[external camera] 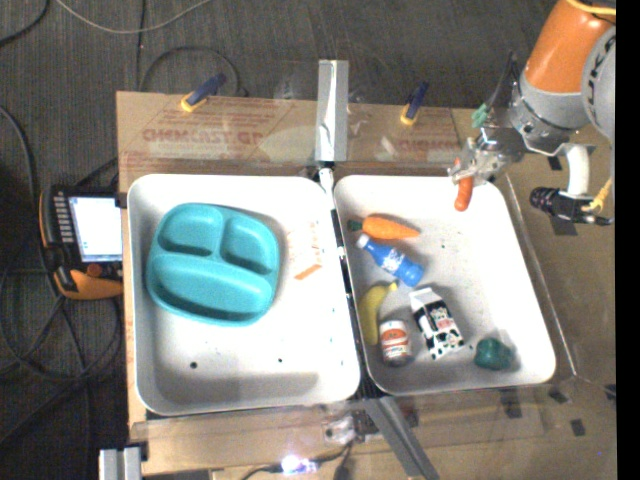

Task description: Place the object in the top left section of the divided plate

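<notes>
- Nearest the camera, in the right bin [530, 298]: a small can [396, 342], a cow-patterned carton [438, 328], a teal lump [494, 353].
- The divided plate [213, 262] is seen in the left bin [140, 368], its top left section bare.
- Gripper [470, 175] is clamped on a small orange object [462, 197], above the right bin's far corner.
- Step judged: carry. Next: traverse left, lower over that section.

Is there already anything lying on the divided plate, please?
No, the teal divided plate in the left bin shows bare compartments.
</notes>
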